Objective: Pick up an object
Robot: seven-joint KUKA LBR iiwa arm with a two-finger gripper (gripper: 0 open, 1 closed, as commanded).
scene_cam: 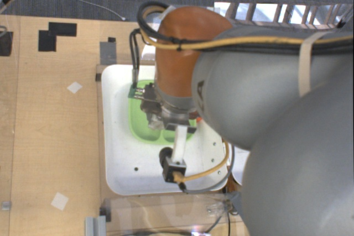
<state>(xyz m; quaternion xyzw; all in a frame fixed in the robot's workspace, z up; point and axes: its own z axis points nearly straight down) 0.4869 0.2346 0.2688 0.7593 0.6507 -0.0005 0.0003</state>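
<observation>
Grey arm [276,119], green object [141,119] beneath

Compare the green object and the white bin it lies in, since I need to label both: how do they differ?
Colour: the green object is bright lime, while the white bin is plain white.
Size: the green object covers just a patch of the floor, while the bin spreads well beyond it.
Visibility: the arm hides much of the green object, while the bin's left wall and near rim are in plain sight.
Both have rounded corners.
</observation>
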